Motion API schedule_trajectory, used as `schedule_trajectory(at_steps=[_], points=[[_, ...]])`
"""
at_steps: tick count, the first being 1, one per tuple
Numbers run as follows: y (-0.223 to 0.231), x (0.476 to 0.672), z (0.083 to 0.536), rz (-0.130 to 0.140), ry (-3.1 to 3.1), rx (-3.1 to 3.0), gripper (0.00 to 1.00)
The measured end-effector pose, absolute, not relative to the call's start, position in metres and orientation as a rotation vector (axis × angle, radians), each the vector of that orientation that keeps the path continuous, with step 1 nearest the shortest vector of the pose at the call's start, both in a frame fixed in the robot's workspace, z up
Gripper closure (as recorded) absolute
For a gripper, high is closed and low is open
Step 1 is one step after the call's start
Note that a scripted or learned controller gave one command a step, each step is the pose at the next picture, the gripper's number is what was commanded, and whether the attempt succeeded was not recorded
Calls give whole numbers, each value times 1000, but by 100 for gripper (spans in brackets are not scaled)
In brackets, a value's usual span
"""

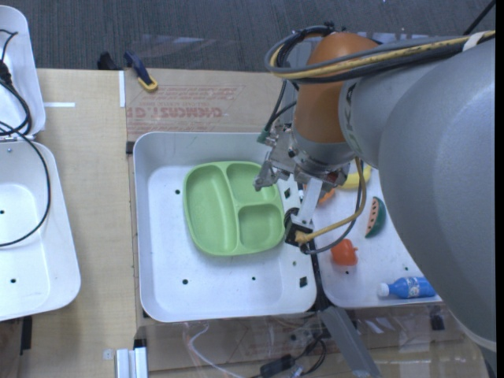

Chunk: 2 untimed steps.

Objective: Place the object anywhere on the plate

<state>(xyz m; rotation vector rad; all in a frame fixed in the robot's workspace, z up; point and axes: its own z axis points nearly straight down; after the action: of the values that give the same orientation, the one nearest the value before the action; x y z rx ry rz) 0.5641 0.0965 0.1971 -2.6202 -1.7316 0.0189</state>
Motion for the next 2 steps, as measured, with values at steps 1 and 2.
schedule_trajectory(at_steps=[1,2], points=[[95,564,205,25,-1734,-2619,100],[95,564,205,26,-1733,-2619,0]])
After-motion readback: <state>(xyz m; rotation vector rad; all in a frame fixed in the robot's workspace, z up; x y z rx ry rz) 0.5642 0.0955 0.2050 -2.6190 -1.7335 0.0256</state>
